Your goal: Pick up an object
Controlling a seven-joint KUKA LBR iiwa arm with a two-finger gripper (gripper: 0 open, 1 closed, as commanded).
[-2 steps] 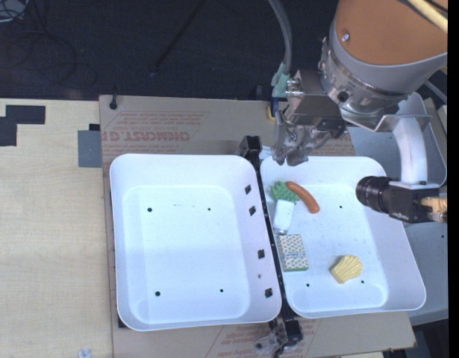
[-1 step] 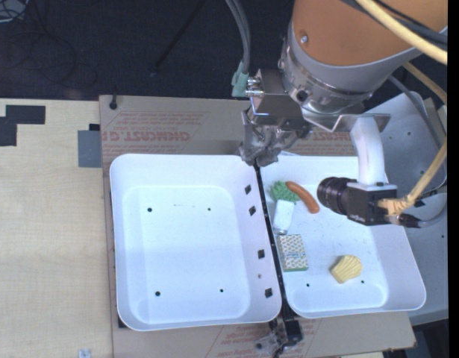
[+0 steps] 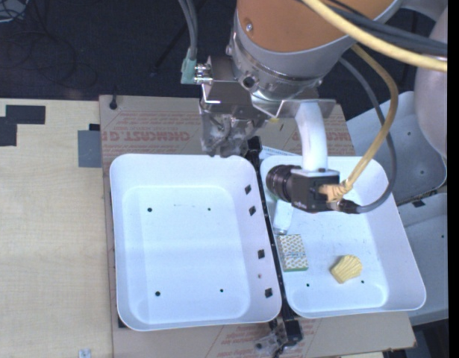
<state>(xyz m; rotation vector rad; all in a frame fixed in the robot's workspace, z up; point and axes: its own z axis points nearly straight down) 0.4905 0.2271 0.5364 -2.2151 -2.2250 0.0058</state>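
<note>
Where the bench came nearest the camera, a shallow white plastic bin on the left (image 3: 132, 200) showed a bare floor marked by a few small dark dots, and a row of small black clips ran down the seam it shared with its neighbour. Beside it, the shallow white plastic bin on the right (image 3: 397, 274) held two things close to its near side. A small yellow ridged shell-shaped piece (image 3: 347, 268) lay on the floor toward the middle, clear of the walls. To its left, near the dividing seam, a flat rectangular packet with a green and white speckled pattern (image 3: 293, 251) lay tilted a little, apart from the shell piece. Just beyond the packet, a pale translucent thing stood against the seam, too blurred to name. Over the far part of the right bin hung a black cylindrical camera unit on a white bracket (image 3: 302, 186), with a yellow cable looping away to the right. Farther back, over the far rim of the left bin, sat the grey two-finger gripper (image 3: 225, 139), beneath the arm's orange band (image 3: 311, 10). Whether its fingers were parted or closed could not be made out, and nothing was visibly between them.
</note>
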